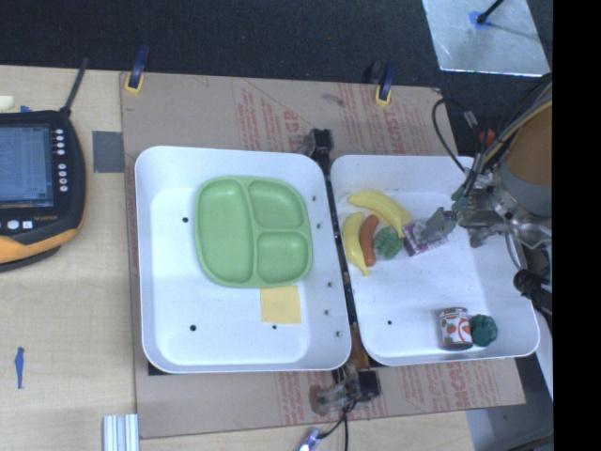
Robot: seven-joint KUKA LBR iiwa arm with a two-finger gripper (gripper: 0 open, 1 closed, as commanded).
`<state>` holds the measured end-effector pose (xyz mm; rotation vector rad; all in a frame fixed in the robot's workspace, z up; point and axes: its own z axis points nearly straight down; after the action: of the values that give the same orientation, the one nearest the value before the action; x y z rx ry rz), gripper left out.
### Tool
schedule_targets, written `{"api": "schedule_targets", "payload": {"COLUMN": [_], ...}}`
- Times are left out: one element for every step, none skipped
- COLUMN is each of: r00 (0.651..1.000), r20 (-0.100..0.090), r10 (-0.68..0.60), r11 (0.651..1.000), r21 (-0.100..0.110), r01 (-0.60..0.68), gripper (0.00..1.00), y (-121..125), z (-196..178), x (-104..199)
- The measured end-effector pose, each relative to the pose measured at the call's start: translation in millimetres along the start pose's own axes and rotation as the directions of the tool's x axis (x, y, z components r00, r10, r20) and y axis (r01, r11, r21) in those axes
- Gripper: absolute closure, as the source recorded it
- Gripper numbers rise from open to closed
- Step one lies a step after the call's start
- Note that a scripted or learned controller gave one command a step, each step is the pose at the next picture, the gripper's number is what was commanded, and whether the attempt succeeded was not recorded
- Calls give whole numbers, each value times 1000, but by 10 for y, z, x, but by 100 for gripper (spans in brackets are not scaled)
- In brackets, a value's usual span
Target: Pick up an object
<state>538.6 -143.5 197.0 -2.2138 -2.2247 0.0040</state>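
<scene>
The right bin holds two yellow bananas, a reddish sausage, a green broccoli piece and a small purple item, all clustered at its left side. A small can lies beside a dark green lump near the bin's front right. My gripper reaches in from the right and hangs low over the middle of this bin. Its tip is right at the purple item, which it partly hides. Whether it touches that item is unclear.
The left bin holds a green divided plate and a yellow cheese slice. A teach pendant lies on the bench at far left. Cables hang at the right bin's back right.
</scene>
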Motion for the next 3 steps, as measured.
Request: {"api": "schedule_targets", "payload": {"r00": [1000,1000,1000], "r20": [1,0,0], "r10": [0,2,2], "r11": [1000,1000,1000], "r21": [2,-3,-2], "r01": [0,-2,-2], "gripper": [0,0,0], "y": [32,921,67], "z": [1061,1043,294], "x": [-688,-685,-687]}}
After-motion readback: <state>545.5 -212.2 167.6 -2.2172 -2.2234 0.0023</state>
